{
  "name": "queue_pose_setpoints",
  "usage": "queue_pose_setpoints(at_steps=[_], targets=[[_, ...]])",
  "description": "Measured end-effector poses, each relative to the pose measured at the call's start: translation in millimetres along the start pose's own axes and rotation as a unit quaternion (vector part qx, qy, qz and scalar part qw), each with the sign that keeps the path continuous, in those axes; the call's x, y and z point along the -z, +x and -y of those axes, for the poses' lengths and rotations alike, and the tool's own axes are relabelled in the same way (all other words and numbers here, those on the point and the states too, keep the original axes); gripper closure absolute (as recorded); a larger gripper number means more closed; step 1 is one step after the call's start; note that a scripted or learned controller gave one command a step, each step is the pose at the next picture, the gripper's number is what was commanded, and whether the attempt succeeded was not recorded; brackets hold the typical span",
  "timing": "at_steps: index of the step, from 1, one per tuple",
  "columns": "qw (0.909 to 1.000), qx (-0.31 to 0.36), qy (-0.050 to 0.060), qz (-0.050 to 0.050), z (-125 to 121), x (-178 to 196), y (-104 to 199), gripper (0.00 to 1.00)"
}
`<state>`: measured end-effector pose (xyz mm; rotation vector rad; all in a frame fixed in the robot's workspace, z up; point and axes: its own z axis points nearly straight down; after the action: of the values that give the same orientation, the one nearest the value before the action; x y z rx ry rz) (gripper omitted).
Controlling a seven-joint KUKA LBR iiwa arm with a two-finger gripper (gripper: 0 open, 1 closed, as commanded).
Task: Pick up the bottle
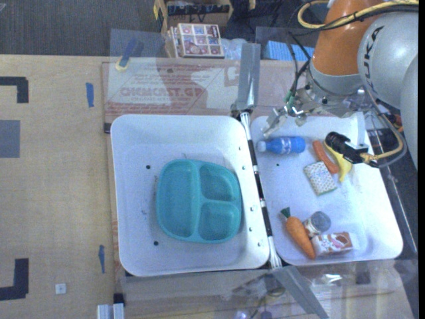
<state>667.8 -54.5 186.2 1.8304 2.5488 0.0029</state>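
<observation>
The bottle (282, 145) lies on its side in the right-hand bin (382, 208), up near that bin's far left corner, close to the wall it shares with the left bin (133, 151). It is a small blue bottle with a white cap, and its long axis runs roughly across the view, cap end pointing left toward the dividing wall, body pointing right. Nothing is touching it; there is bare white floor around it on all sides.

The hand (284, 113) hangs just beyond the bottle, over the far rim of the same bin, so the bottle sits a little toward the near side of it and almost directly under its left portion. The metal fingers look spread apart with nothing between them, though the glare there makes the tips hard to read. To my eye the coming move is a short drop and a slight pull toward the near side, with the fingers closing across the bottle's narrow width, not along its length.

The arm comes in from the right, its orange band (345, 25) high over the bin's far edge, the wrist bent downward.

Further right lie a banana (342, 153) and a small tan sponge (320, 177), well apart from the bottle. A carrot (299, 234) rests near the front. A teal divided plate (198, 201) sits in the left bin.
</observation>
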Motion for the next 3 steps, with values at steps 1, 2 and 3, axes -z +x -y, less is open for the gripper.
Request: queue_pose_setpoints(at_steps=[1, 2, 3], targets=[[0.9997, -0.025, 0.001, 0.0, 15.3, -52.4, -42.2, 0.0], [0.9988, 0.05, 0.003, 0.0, 15.9, -95.5, -44.6, 0.0], [0.9942, 0.108, 0.0, 0.001, 35.3, 4.6, -92.9, 0.0]])
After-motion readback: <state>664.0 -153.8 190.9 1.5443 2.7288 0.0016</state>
